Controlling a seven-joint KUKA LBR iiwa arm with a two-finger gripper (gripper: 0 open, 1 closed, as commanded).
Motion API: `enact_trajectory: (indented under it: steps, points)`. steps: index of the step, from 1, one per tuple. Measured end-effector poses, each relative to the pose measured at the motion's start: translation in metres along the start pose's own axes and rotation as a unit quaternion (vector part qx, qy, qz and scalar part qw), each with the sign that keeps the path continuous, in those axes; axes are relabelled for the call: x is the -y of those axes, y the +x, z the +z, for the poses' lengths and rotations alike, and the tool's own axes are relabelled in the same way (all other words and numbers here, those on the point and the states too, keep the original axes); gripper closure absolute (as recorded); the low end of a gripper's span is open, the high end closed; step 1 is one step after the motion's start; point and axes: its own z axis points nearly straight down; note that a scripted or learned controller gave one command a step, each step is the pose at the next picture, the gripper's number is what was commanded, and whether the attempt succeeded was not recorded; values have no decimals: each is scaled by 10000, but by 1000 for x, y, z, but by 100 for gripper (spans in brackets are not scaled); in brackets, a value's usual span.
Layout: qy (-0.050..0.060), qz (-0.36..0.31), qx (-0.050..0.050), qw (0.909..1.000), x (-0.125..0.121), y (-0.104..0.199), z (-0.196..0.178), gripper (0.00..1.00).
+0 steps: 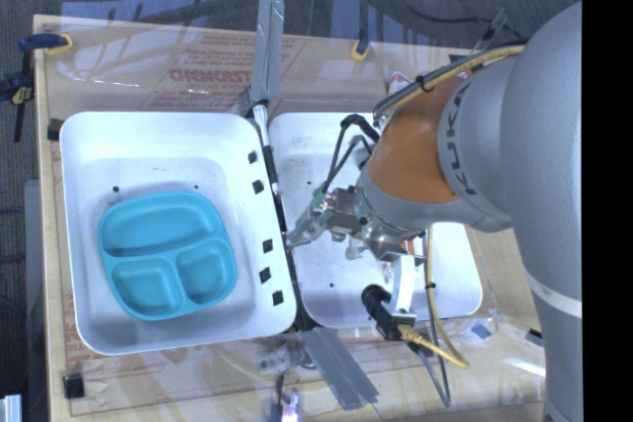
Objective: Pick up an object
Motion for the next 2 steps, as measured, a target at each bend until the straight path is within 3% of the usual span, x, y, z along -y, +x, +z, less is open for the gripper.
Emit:
enact_trajectory:
  steps: [1, 2]
  points:
    - [-9, 257, -4, 9997, -10, -39, 65, 0]
    - [-70, 126, 48, 9999, -13, -44, 97, 0]
